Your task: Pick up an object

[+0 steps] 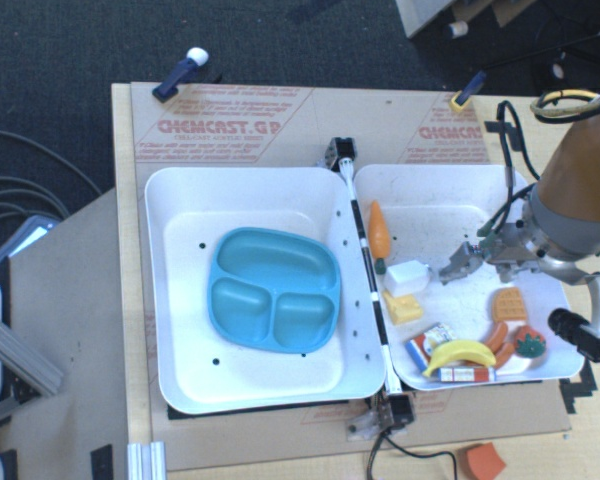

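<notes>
The right bin holds several toy foods. An orange carrot lies against its left wall. A white block and a yellow cheese wedge sit below the carrot. A banana lies at the front, over a small red and blue box. To its right are a sausage, a red tomato and a tan waffle. My gripper hangs over the bin's middle, just right of the white block, pointing left. Nothing is visibly caught in it.
The left bin holds a blue divided plate. A black bar runs along the wall between the bins. The arm and its cables cover the right bin's right side. Clamps stand at the bench's back edge.
</notes>
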Available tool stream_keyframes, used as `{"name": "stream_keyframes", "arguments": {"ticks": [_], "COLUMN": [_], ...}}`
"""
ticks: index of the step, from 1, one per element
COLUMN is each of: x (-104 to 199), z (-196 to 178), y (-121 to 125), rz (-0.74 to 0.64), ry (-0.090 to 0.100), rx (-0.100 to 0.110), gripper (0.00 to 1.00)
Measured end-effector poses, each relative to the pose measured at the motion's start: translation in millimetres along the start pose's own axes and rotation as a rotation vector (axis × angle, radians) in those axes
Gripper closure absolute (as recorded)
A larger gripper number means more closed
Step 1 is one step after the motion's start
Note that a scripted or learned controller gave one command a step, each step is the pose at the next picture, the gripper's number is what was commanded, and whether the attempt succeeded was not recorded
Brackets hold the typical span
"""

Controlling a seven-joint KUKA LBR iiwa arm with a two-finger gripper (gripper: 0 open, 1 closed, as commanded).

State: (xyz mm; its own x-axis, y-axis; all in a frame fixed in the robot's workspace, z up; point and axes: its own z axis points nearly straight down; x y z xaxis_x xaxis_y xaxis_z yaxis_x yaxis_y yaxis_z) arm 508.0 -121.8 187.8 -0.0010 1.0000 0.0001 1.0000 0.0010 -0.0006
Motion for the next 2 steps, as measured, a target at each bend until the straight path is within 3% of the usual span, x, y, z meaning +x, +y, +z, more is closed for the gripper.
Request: {"name": "stream_keyframes", "arguments": {"ticks": [1, 2], "x": [4.7, 4.7], "z": [103.6, 94.0], "y": [-29.2, -29.2], "rz": [0.001, 0.002], "ry": [0.0, 0.0], "rx": [0.001, 0.0], "gripper": [0.0, 1.0]}}
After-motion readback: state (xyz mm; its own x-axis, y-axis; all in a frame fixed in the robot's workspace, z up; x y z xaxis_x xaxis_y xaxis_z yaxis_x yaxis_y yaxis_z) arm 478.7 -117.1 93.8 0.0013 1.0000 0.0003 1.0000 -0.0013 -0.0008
